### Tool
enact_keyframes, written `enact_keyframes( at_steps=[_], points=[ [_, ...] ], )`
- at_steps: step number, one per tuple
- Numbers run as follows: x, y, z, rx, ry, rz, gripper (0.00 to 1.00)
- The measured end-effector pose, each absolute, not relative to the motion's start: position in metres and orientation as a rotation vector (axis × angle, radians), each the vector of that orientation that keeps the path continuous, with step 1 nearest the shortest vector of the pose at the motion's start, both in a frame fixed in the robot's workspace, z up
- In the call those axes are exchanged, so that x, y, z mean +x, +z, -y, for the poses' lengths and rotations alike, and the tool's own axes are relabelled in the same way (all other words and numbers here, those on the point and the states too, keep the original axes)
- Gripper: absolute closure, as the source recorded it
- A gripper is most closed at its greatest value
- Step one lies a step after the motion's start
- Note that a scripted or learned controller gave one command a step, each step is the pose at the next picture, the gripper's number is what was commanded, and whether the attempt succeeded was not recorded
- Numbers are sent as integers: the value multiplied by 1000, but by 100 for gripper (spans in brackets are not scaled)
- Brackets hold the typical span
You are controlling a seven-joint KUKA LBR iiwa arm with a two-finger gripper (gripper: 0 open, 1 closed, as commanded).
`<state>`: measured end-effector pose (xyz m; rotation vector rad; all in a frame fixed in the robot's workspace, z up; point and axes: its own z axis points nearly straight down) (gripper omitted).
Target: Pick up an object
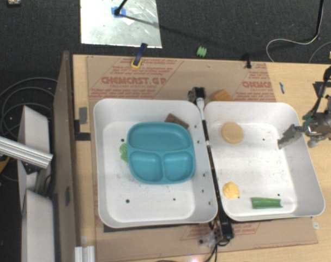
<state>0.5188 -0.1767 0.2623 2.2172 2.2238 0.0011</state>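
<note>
The right bin holds three small things. A tan round piece lies near its back left, a yellow lumpy piece near its front left, and a green bar along its front wall. My gripper hangs over the bin's right rim, well to the right of the tan piece and apart from all three. I see nothing held in it.
In the left bin sits a blue divided plate. A green scrap peeks out at the plate's left and a brown piece lies behind it. An orange block rests on the cardboard behind the bins.
</note>
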Motion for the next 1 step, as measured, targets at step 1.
enact_keyframes(
  at_steps=[1],
  points=[
    [562, 181, 103, 2211, 2, -2236, 0]
  ],
)
